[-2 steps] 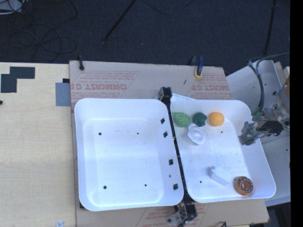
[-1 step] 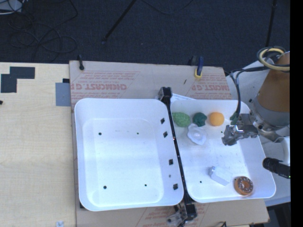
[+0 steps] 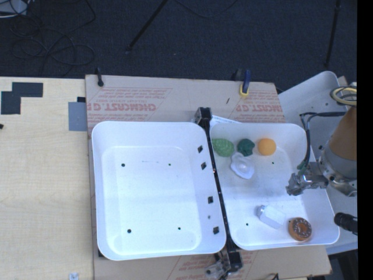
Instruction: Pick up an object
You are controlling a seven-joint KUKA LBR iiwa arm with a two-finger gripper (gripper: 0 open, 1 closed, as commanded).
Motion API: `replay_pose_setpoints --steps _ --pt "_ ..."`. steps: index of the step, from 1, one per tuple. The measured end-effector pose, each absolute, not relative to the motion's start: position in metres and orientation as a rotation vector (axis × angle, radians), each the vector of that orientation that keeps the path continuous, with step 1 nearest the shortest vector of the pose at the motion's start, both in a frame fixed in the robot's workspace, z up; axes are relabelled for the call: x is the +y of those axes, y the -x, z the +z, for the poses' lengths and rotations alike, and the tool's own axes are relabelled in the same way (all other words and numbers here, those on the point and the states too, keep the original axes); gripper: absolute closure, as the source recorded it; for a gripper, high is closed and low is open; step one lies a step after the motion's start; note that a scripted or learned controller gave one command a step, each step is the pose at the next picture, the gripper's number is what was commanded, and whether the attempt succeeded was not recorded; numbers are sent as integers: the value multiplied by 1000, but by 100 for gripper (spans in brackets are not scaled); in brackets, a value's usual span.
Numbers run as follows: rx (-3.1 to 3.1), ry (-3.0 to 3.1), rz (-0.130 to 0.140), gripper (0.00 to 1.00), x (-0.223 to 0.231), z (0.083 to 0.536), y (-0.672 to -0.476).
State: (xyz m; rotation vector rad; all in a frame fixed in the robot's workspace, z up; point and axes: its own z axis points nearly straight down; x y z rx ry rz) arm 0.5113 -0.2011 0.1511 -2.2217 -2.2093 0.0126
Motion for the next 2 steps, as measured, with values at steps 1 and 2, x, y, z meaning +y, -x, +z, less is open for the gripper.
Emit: replay_pose_setpoints --steps 1,2 --pt "-2218 2215 2 100 -156 161 -474" --pt "-2220 2224 0 100 -127 105 -476"
